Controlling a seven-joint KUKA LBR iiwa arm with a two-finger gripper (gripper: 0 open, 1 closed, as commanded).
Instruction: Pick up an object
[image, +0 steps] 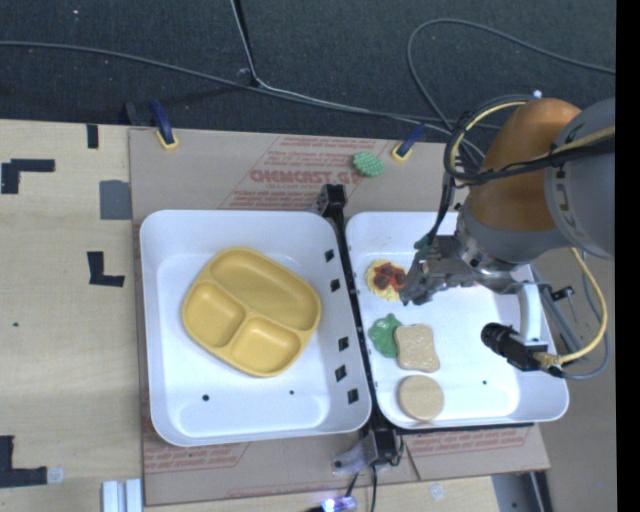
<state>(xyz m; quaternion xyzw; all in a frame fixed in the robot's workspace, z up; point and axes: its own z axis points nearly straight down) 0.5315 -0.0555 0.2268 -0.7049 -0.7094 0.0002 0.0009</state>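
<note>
In the right bin lie several toy foods: a yellow-and-red piece at the left, a green leafy piece below it, a tan bread slice beside that, and a round tan cookie near the front. My gripper hangs low over the bin, its dark tip right next to the yellow-and-red piece. The arm's grey wrist and orange band cover the bin's far right part.
The left bin bears a yellow divided plate. A small green toy lies on the cardboard behind the bins. A black divider runs between the bins. Cables cross the dark floor at the back.
</note>
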